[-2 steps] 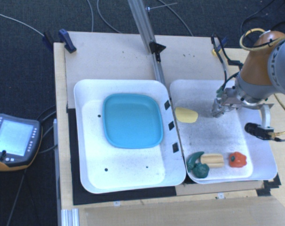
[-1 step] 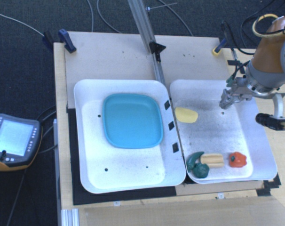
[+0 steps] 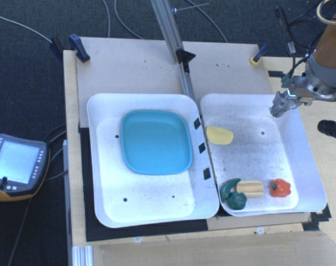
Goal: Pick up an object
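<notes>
gripper (image 3: 279,107) seen at upper right, over right bin (image 3: 301,143) rim — finger state cannot be told | yellow piece (image 3: 219,136) lying left of it, well apart | green, tan, red items (image 3: 255,189) grouped at lower right

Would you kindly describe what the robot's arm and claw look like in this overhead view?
The arm enters from the right as a rounded grey body with an orange-brown band above the wrist and a pale ring above that. Thin dark cables loop down its left side. The claw is a small metallic grey assembly, pale and shiny, at the wrist's end, too blurred to make out finer markings.
</notes>
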